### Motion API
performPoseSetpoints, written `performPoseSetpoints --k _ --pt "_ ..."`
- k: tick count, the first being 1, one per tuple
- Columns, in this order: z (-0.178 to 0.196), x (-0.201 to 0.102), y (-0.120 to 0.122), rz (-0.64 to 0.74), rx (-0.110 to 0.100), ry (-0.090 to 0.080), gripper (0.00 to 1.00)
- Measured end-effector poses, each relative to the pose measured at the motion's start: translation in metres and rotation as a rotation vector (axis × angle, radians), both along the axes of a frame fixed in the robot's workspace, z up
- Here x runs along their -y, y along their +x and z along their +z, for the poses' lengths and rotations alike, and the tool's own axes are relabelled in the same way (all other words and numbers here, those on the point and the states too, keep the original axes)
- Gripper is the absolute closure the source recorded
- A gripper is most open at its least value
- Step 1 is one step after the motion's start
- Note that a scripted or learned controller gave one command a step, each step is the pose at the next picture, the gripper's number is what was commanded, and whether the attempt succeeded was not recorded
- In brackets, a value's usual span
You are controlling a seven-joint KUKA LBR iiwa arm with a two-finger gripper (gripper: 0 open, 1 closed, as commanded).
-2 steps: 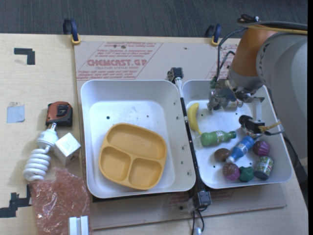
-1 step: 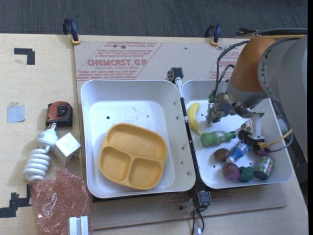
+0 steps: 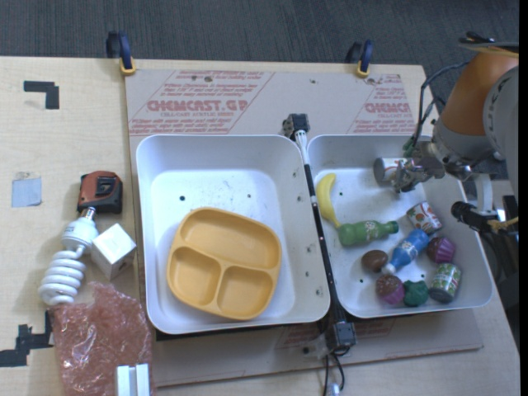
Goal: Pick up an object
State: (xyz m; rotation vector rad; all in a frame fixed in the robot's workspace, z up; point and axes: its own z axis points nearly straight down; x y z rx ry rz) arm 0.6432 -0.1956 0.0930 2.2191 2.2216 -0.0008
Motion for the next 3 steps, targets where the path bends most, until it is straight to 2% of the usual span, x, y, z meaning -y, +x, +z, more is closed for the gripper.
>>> performPoseSetpoints --k 1,2,3 --pt "0.000 -0.037 -0.057 -0.002 0.000 0.001 0.00" --pt "-0.001 -0.101 -0.100 -0.002 -0.001 0.001 0.00" --pt "0.000 -0.065 -0.024 0.001 0.000 0.000 0.00"
